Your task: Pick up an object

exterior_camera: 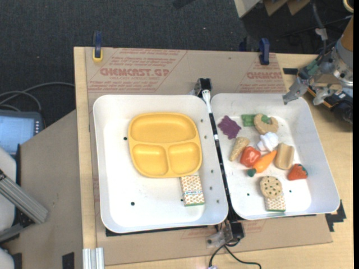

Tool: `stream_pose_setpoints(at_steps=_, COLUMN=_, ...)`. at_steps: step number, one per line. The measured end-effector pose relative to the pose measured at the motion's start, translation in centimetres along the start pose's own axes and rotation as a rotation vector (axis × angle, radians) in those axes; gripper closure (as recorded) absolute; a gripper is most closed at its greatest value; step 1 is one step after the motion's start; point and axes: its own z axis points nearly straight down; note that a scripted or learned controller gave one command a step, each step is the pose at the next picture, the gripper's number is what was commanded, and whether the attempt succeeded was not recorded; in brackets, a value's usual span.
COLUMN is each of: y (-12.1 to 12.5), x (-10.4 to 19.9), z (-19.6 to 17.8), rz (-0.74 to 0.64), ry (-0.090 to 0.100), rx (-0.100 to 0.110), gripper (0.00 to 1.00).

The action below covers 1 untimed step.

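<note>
Camera view looks down at a slant on a pale wooden bench (61,167). Nearest the lens, black cables (224,245) trail off the front edge of a brown cardboard sheet printed with red lettering (134,72) that underlies both bins. The shallow white left bin (112,195) holds a small patterned carton (192,190) lying near its front right corner, touching the front edge of a yellow three-compartment plastic plate (165,143) that sits at the bin's centre.

The shallow white right bin (317,150) holds a cluster of toy food. Closest is a round chocolate-chip cookie (271,187) resting on a small green-striped packet (275,204). Beyond these lie a red strawberry (297,172), a tan cylinder-shaped piece (284,156), an orange carrot (262,161) touching a red pepper (249,156), a beige bread stick (239,148), and a white piece (269,141). Farther back are a purple leafy shape (229,126), a small green block (248,119) and a tan ring-shaped pastry (265,123).

Two blue clamps (97,42) pin the cardboard's far edge. The grey two-finger gripper (293,93) hangs over the right bin's far right corner, well apart from the toys and holding nothing; whether its fingers stand wide or narrow cannot be told. Dark carpet (112,10) covers the floor behind the bench.
</note>
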Motion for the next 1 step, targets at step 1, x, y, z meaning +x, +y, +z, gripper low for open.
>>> stream_pose_setpoints(at_steps=1, y=-6.2, x=4.57, z=11.67, rz=0.0, ry=0.007, rx=0.017, gripper=0.0)
